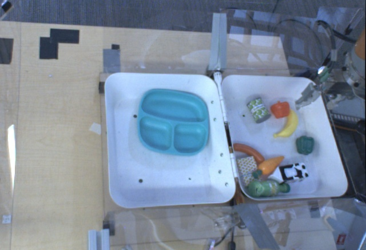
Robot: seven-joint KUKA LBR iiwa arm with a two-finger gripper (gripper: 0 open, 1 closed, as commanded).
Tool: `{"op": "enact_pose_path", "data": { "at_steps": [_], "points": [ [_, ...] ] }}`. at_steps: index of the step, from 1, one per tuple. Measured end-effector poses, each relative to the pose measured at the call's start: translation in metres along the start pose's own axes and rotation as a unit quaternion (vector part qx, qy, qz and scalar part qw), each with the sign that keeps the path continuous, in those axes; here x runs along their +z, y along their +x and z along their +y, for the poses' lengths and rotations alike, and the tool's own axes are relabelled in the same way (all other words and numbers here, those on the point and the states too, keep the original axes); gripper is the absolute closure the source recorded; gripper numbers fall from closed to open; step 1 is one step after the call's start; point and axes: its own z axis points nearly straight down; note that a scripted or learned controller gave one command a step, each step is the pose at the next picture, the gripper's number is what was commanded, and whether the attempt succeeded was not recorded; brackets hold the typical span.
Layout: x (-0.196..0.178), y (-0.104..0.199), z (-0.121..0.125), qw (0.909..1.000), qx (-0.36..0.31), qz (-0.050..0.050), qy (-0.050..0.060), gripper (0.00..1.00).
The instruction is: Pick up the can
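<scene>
Near right bin's [337, 157] back edge, can [258, 110], open room leftward.

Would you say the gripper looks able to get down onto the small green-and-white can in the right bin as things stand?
Probably yes. The small green-and-white can lies with open floor around it; the orange-red block sits beside it but apart. The gripper is near the right bin's far right corner.

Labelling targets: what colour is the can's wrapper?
Green and white on the can, seen in the camera view.

Blue tray [173, 121], banana [287, 125], carrot [270, 165]
</scene>
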Motion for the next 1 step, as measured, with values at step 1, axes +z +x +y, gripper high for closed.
{"op": "enact_pose_path", "data": {
  "at_steps": [1],
  "points": [
    [0.0412,-0.0254,0.0026,0.9922,-0.124,0.0,-0.001,0.0]
  ]
}}
